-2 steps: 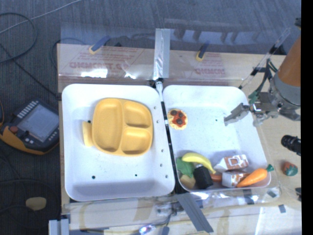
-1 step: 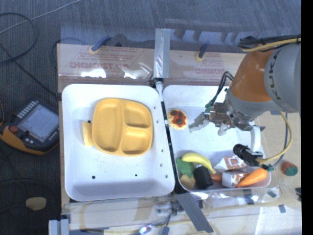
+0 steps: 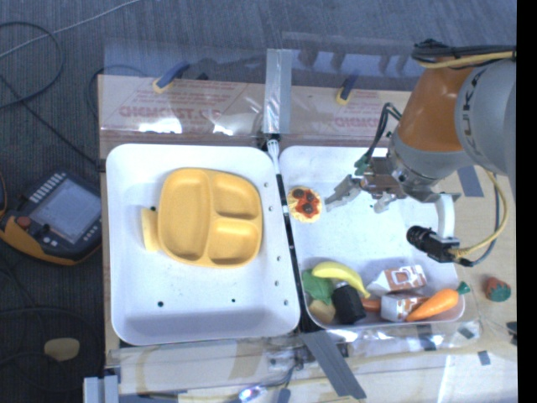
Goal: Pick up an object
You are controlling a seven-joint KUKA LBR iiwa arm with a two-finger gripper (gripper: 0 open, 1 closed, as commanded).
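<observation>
White plastic makes up the two shallow bins on the table: the left bin [image 3: 126, 309] carries a yellow divided tray [image 3: 210, 217], and the right bin [image 3: 369, 242] carries the small things. Over the upper part of the right bin hangs the grey arm [image 3: 457, 107] with its orange band, reaching in from the right. Its pincer [image 3: 362, 193] stands open, the two fingers spread apart with nothing between them, above bare bin floor.

Along the near edge of the right bin lie a banana [image 3: 340, 274], a carrot [image 3: 432, 304], a small carton [image 3: 399, 279], a black cylinder [image 3: 347, 302] and a green vegetable [image 3: 316, 286], all crowded together. Apart from these, a small pizza slice toy [image 3: 304, 203] lies by the bin's left wall, just beside the pincer's left finger and nearest of all to it.

By my reading the task is hardly begun: nothing is gripped or lifted. Choosing an object, coming down on it, closing and raising are all left to do.
</observation>
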